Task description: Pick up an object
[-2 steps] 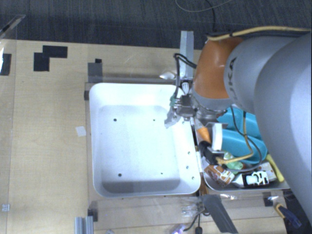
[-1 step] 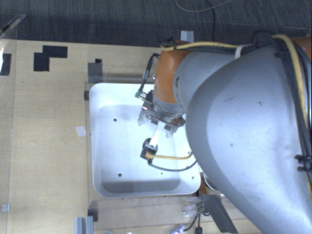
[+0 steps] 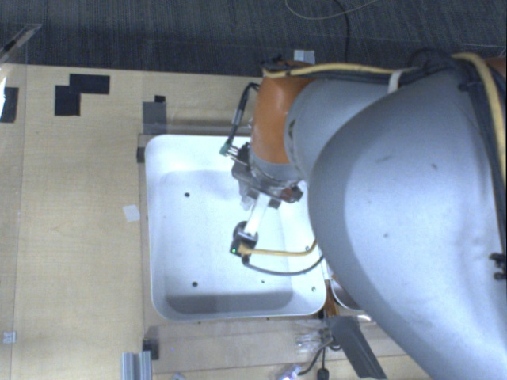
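My gripper (image 3: 266,190) hangs below the orange wrist band (image 3: 273,125), over the right half of the left white bin (image 3: 170,212). The wrist and the big grey arm (image 3: 396,196) cover it from above. The bin floor that I see around it is plain white, with a few small dark specks (image 3: 187,195). I see nothing held at the gripper.
The grey arm reaches in from the right and hides nearly all of the right bin; a sliver of its rim (image 3: 339,293) peeks out below the arm. Black marker patches (image 3: 79,93) lie on the wooden bench at the far left. Metal brackets (image 3: 154,117) stand at the left bin's corners.
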Motion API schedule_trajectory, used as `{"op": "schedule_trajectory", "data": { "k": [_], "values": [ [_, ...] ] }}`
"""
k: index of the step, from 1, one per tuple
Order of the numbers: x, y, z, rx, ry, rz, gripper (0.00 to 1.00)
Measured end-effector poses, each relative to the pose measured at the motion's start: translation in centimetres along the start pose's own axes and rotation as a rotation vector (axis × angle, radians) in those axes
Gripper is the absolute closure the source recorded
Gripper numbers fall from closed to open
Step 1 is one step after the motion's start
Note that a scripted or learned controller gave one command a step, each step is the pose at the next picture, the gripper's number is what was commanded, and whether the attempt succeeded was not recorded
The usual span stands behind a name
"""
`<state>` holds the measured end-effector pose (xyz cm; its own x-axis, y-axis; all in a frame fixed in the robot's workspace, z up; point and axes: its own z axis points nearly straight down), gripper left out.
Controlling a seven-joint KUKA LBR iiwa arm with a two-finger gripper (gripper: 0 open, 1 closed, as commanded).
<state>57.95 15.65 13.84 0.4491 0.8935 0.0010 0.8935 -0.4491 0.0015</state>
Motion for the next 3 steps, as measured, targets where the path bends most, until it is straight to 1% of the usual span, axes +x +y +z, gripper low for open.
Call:
{"op": "schedule_trajectory", "data": {
  "k": [1,2,3],
  "values": [
    [0.0,0.0,0.0,0.000,0.000,0.000,0.00],
    [-1.0,-4.2,4.8,-0.007,0.008,0.073,0.00],
    [-10.5,-5.0,-4.6,0.000,0.001,0.143,0.00]
  ]
}}
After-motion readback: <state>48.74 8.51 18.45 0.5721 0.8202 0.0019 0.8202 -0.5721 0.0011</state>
